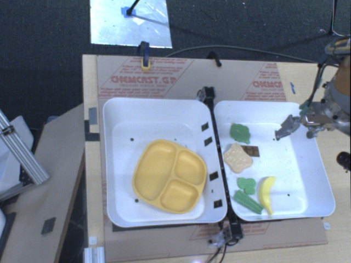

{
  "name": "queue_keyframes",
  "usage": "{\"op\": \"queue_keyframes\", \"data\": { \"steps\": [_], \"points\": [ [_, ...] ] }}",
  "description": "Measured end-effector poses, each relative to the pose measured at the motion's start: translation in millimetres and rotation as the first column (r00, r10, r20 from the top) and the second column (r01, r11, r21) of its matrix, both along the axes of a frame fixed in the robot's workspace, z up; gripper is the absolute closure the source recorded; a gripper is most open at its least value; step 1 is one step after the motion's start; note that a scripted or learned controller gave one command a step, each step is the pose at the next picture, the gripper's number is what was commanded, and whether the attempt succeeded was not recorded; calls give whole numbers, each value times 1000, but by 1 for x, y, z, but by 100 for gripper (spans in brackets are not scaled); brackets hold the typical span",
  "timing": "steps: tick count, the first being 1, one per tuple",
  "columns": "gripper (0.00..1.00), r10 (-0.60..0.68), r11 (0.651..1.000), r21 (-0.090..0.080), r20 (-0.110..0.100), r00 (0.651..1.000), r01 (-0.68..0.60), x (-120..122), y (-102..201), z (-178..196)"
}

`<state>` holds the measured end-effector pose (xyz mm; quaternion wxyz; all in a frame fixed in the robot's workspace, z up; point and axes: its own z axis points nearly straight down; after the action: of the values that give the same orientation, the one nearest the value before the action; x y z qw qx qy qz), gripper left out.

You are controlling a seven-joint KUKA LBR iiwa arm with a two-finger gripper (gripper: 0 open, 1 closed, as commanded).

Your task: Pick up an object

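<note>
You see the arm [339, 86] at the right edge: grey metal body, rounded casing. An orange band [337, 44] rings it above the wrist. The wrist block is grey, boxy, with darker seams. The hand [289, 127] is grey metal, its fingers thin and dark-tipped. A thin dark cable [313, 89] runs alongside the wrist. Markings too small to read.

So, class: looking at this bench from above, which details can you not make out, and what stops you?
- Gripper, camera view: too small and blurred to tell its finger state.
- Arm: cut off by the right edge.
- Brown piece: partly covered by the cracker, so its shape is unclear.
- Green leafy toy: too small to identify exactly.
</note>
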<state>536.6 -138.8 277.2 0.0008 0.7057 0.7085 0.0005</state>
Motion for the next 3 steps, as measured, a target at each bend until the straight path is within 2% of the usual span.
{"op": "queue_keyframes", "data": {
  "steps": [1,3],
  "points": [
    [0,-2,1000,1,-3,1000,2,5,-2,-61],
    [0,-3,1000,1,-3,1000,3,14,-3,-149]
  ]
}}
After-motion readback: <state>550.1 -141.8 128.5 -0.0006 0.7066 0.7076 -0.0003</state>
